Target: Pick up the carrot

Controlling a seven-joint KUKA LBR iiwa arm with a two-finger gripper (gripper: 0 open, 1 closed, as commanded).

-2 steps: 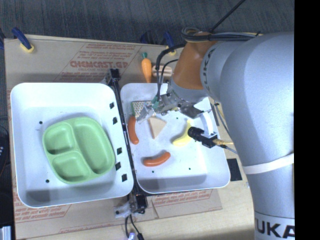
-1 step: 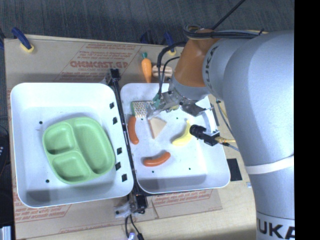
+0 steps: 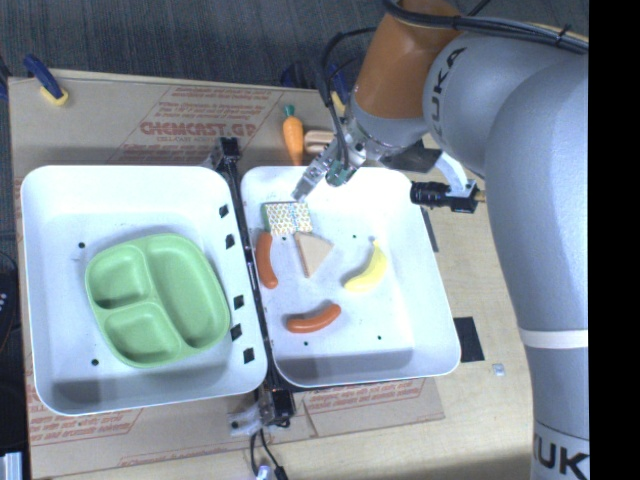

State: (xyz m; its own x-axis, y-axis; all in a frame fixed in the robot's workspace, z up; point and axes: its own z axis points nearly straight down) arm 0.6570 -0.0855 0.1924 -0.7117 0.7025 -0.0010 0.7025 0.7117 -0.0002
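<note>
Near edge of the right white plastic bin (image 3: 430,353): none of the food items is held. Farther, the gripper (image 3: 322,175) hovers, fingers apart, nothing between them. Beyond the rim, the small orange carrot (image 3: 292,138) lies on cardboard, long axis near-to-far, green top pointing away. Approach step; next, reach past the rim.

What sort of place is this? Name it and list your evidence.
Probably a robotics lab bench for pick-and-place trials: a KUKA arm reaches over two white bins, toy foods such as the carrot and banana lie about, and cardboard lines the bench.
</note>
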